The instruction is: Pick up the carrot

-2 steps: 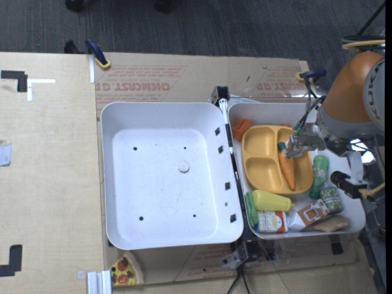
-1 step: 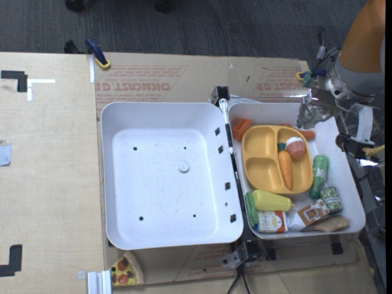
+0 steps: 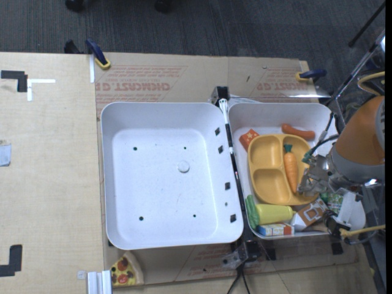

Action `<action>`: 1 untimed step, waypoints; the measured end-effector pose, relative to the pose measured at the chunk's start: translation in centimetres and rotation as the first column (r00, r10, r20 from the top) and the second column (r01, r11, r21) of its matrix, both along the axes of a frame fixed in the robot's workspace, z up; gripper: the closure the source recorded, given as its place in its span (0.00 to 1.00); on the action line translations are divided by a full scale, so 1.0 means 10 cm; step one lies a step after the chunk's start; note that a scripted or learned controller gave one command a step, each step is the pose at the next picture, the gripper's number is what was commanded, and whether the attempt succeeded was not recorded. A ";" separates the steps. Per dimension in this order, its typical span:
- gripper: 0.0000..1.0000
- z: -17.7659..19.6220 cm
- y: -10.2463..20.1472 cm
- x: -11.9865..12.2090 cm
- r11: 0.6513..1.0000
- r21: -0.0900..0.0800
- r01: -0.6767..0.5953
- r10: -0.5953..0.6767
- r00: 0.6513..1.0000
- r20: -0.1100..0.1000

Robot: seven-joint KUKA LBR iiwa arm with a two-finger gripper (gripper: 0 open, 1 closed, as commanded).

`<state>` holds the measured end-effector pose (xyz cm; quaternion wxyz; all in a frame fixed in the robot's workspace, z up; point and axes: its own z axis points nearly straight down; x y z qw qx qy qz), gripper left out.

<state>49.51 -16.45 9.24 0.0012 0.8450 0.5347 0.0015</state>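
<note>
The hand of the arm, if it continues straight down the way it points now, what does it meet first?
Probably the right rim of the yellow divided plate, just right of the carrot. The hand hangs over that edge in the right bin. Depth is unclear from this slanted view, so it may land on the carrot instead.

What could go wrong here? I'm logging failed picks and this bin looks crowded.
1. The carrot lies in a yellow divided tray, against its ridge; the hand might catch the tray and lift or tip it.
2. The hand sits beside the carrot, not over it, so closing now would likely miss.
3. Packaged items crowd the tray's near edge and could get knocked.
</note>
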 end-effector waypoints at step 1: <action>0.00 0.03 0.02 0.04 1.000 0.000 -0.003 0.003 1.000 0.012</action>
